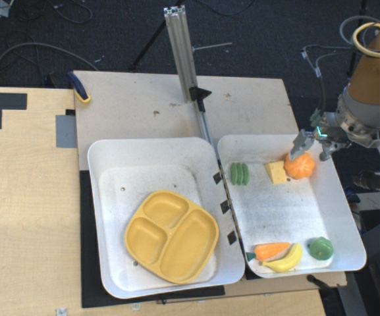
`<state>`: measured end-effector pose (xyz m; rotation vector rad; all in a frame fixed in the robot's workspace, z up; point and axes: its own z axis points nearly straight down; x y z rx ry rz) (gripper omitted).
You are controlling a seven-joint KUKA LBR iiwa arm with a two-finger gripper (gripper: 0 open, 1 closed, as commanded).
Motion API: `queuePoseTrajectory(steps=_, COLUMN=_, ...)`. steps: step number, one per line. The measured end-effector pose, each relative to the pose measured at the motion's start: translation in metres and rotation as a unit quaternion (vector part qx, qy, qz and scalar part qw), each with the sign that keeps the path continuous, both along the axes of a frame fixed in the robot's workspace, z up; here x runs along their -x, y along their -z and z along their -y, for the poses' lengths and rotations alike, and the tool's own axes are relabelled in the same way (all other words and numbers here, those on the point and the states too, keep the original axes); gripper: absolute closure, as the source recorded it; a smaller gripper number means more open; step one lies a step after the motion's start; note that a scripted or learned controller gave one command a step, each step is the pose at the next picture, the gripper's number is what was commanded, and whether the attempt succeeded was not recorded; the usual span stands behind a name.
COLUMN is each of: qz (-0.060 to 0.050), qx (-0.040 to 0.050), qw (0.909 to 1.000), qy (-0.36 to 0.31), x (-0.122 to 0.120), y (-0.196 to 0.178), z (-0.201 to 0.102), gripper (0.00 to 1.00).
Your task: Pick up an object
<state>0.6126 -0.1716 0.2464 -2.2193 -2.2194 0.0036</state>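
Hovering with fingers apart, the pincer (313, 146) overlooks one orange (299, 166), one banana (284, 260), one yellow tray (171, 235).

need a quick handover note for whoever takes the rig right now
Gripper: open, fingers straddling the top of the orange at the right bin's far edge; nothing lifted yet.
Right bin also holds: cheese wedge touching the orange, green pepper, carrot, banana, green apple.
Left bin: yellow divided plate.
Done: approach.
Left: close, lift.
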Motion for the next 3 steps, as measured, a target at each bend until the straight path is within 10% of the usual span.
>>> queuePoseTrajectory(steps=3, qz=-0.002, qx=-0.0003, qw=1.0, qy=0.0, x=-0.005, y=0.091, z=0.006, gripper=0.0)
